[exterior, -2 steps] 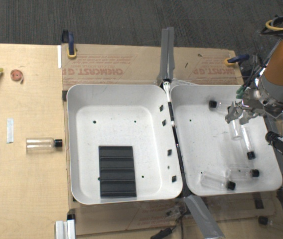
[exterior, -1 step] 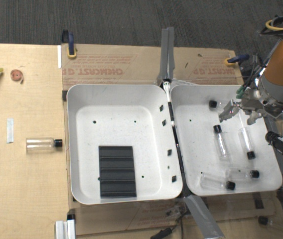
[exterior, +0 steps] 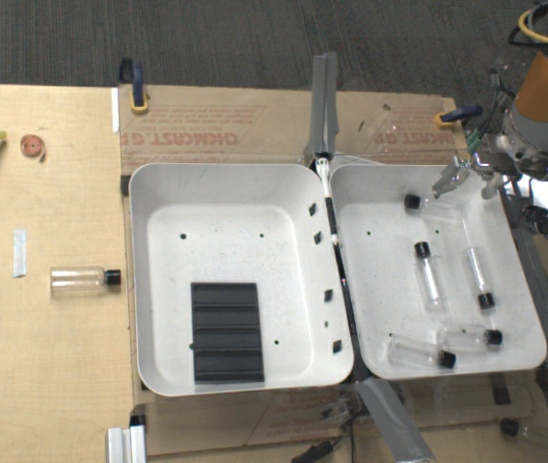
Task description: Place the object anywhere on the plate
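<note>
The arm [exterior: 544, 95] stood at the far right corner of the right bin [exterior: 506, 355], its orange band above the bin's rim. The gripper [exterior: 467, 174] hung just over that corner; whether its fingers were open or shut could not be told, and nothing showed between them.

Inside the right bin lay several clear vials with black caps. One vial [exterior: 426, 273] lay near the bin's middle, a second vial [exterior: 477, 276] just beside it toward the right wall, and two more, a vial [exterior: 467, 337] and another vial [exterior: 414, 354], lay close to the near wall. A loose black cap [exterior: 412, 202] sat near the far wall, close to the gripper.

The left bin [exterior: 149, 258], touching the right bin along the shared edge, held the dark ribbed plate [exterior: 226, 333] flat near its front wall. Well left of the right bin, a further vial [exterior: 83, 279] rested on the worktop [exterior: 42, 374].
</note>
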`<control>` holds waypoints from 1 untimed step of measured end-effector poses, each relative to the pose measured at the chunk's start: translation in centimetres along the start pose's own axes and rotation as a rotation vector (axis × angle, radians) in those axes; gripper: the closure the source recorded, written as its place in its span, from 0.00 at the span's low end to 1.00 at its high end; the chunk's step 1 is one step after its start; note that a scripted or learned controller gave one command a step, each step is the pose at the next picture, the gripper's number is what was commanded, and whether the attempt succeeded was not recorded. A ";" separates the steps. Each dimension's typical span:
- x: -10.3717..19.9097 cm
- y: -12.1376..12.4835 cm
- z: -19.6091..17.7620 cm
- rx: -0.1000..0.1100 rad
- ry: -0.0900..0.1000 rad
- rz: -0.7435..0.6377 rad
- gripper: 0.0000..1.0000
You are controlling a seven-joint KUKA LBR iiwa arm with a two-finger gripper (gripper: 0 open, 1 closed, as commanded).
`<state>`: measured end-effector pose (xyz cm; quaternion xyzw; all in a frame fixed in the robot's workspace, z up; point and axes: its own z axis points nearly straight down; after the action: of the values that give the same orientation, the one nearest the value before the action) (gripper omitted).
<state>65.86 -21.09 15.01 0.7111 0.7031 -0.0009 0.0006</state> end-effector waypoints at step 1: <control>-0.7 0.1 -5.8 -0.002 -0.001 -0.085 0.00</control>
<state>65.94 -21.81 20.81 0.6806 0.7327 -0.0005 0.0014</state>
